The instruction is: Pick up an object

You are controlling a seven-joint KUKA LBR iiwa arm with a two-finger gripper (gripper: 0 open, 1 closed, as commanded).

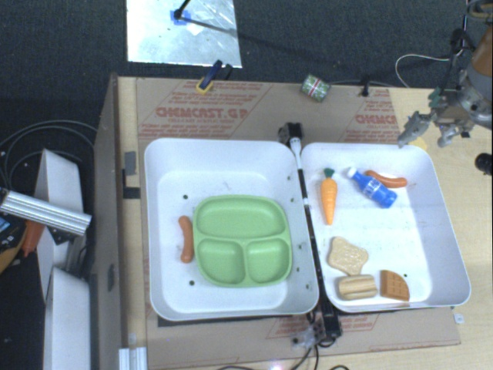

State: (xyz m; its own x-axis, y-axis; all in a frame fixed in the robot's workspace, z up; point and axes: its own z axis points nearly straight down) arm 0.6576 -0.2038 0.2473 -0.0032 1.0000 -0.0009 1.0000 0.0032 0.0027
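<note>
The pincer hangs at the far right, just past the top corner of the right bin, its two fingers spread apart with nothing between them. Down in that bin sits a spread of toy food. There's the carrot, orange with a little green top, lying lengthwise near the divider between the bins. Beside it a blue bottle with a white cap lies tilted, and touching it on the far side is an orange-red sausage. Nearer the front, a pale slice of bread, a tan roll and a brown wedge of toast cluster together. Over in the left bin, a green divided plate takes the middle, with a second sausage lying just beside its left edge.
</note>
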